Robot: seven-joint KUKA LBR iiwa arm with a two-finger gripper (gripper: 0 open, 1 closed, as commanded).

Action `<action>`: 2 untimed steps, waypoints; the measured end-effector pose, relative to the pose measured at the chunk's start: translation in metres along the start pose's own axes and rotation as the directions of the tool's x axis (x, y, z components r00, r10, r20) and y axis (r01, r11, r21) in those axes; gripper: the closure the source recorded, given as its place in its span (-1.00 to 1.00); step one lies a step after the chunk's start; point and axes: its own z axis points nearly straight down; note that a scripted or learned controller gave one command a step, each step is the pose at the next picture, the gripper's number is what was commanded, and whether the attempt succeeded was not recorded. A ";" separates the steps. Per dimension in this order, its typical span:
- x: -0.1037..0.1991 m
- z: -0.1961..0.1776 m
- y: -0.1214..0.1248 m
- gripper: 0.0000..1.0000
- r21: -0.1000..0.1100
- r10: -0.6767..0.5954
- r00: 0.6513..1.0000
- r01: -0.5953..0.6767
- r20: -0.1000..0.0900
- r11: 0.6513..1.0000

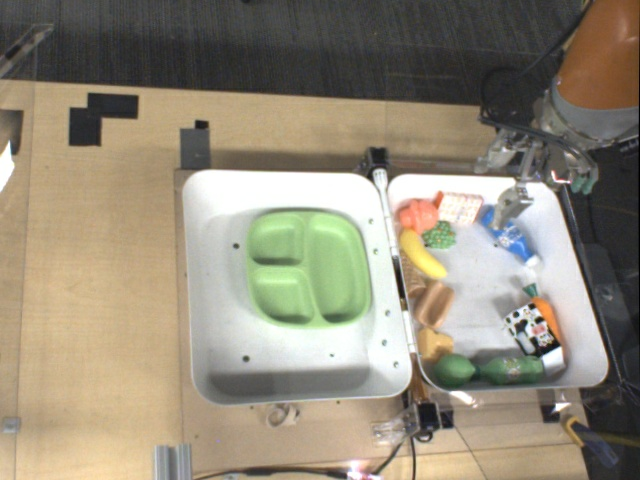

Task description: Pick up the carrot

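Note:
The carrot is small and orange with a green top. It lies near the right wall of the right bin, against a black-and-white spotted carton. My gripper hangs over the far right part of that bin, just above a blue bottle. It is well behind the carrot and nothing shows in its grasp.
The right bin also holds a banana, a broccoli piece, a red-orange fruit, a pink-white box, a brown bun and a cucumber. A green divided plate sits in the left bin.

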 end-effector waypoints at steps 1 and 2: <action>0.023 0.049 0.084 -1.00 -0.002 0.246 0.969 -0.246 -0.005 0.969; 0.052 0.017 0.166 -1.00 -0.004 0.372 0.928 -0.372 -0.003 0.928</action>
